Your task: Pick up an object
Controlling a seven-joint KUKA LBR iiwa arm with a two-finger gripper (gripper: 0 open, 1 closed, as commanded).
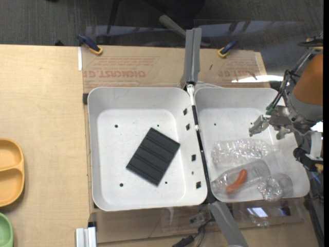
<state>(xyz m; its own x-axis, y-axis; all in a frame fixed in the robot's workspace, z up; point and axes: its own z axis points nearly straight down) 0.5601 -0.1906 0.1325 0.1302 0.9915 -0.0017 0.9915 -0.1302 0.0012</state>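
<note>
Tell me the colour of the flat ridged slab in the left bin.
Black, with parallel ridges; the slab shows in the camera view.

Matt ribbed black pad (153,156), clear crinkly plastic packaging (240,151), smooth white bins (97,138), wooden bench (38,96).

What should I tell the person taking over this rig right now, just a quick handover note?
Gripper: above the right bin, upper right part, holding nothing visible.
Right bin: crumpled clear plastic, an orange object in a clear wrapper, a clear cup.
Left bin: black ribbed slab, lying flat.
Done: nothing picked.
Left: descend, grasp, lift.
</note>
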